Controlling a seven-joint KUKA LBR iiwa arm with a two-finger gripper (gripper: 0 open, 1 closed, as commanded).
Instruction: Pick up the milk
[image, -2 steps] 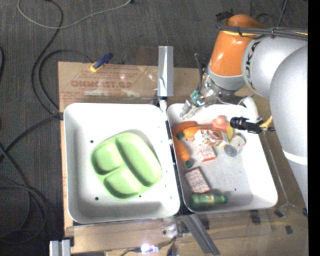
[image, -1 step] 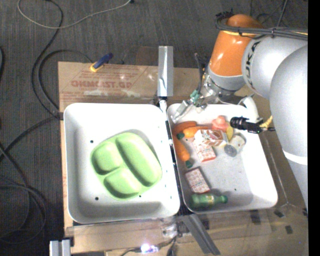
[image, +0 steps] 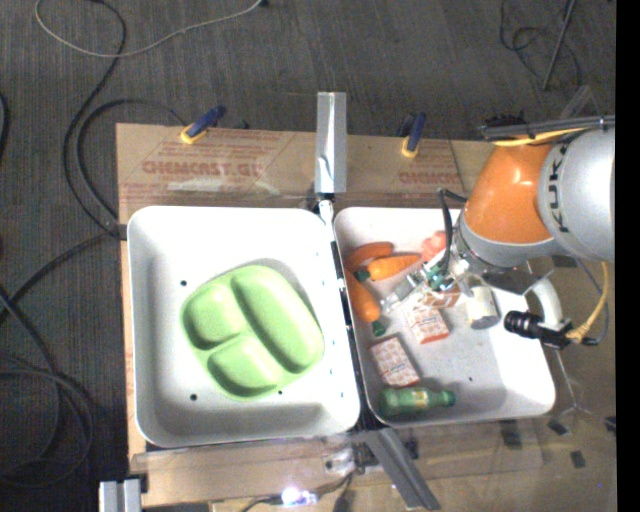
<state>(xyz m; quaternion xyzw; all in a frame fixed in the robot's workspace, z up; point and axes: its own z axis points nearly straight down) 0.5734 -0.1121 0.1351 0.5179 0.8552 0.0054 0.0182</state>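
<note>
A small white and red carton, which I take for the milk, lies flat in the middle of the right bin. A second, similar carton lies lower left of it. My gripper hangs low over the bin's upper middle, just above the first carton and close to the carrots. The orange wrist band and grey arm cover the bin's upper right corner. I see nothing clearly held.
Two carrots lie along the right bin's left side, with a pink item above them. A green bottle lies near the front wall. A pale cylinder sits right of the gripper. The left bin holds a green divided plate.
</note>
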